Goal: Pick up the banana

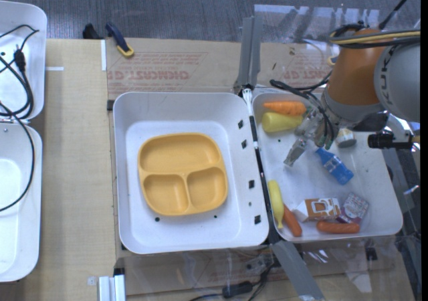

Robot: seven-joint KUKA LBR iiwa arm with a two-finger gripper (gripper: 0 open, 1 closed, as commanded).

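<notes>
I see the grey two-finger gripper [295, 154] hanging open and empty above the curved yellow banana [275, 202].

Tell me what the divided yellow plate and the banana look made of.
Divided plate: likely moulded plastic, matte, uniform yellow with soft rounded compartment ridges. Banana: probably toy plastic, smooth and evenly yellow with no blemishes, though real fruit cannot be ruled out from here.

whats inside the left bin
A yellow three-compartment plate lies in the left bin, with nothing visible in its compartments. Whatever might be under the plate is covered.
</notes>
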